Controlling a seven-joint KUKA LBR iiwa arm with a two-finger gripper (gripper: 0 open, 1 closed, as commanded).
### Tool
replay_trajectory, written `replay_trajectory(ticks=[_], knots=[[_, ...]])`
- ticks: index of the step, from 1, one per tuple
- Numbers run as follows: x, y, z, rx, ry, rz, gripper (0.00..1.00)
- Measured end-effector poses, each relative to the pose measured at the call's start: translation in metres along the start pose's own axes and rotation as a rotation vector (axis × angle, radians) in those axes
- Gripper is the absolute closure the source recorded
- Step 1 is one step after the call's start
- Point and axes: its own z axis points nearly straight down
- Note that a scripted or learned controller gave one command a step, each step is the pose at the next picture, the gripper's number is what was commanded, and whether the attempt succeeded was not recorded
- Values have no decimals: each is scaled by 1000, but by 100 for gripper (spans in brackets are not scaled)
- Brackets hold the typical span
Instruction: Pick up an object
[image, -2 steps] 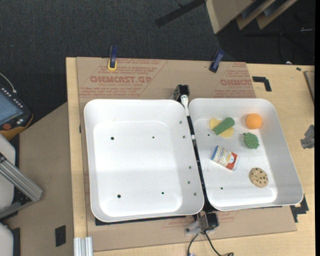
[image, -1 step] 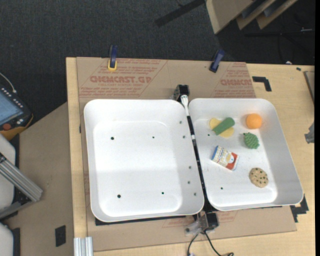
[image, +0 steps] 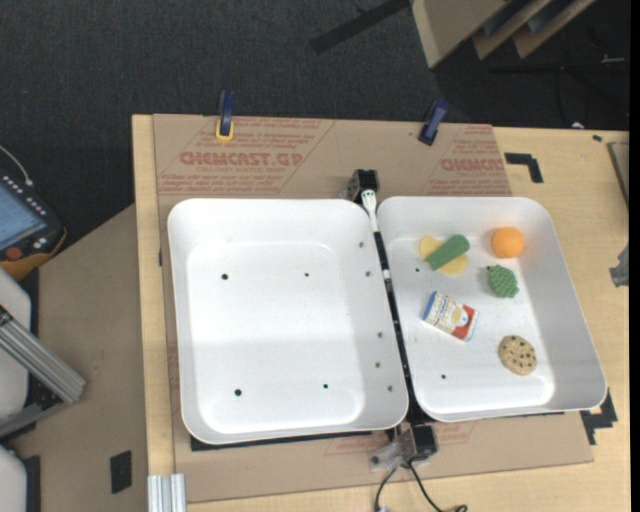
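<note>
**Five small items in the right bin**

The right bin (image: 560, 300) holds five things, one of each: an orange ball (image: 508, 242), a green pickle (image: 447, 250) lying on a yellow piece (image: 432, 247), a green broccoli floret (image: 502, 281), a small white carton (image: 449, 316) and a cookie (image: 517, 354). The left bin (image: 200, 300) sits touching it on the tabletop (image: 300, 150). Two blue clamps (image: 226, 115) grip the tabletop's far edge. The tool's state cannot be told.

Smooth glossy white plastic bins (image: 270, 215), matt brown cardboard sheet (image: 330, 150)
</note>
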Motion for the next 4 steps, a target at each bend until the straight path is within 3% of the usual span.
replay_trajectory(ticks=[1,4], knots=[[0,10,-3,0,-1,0,100],[0,0,-6,1,1,1,100]])
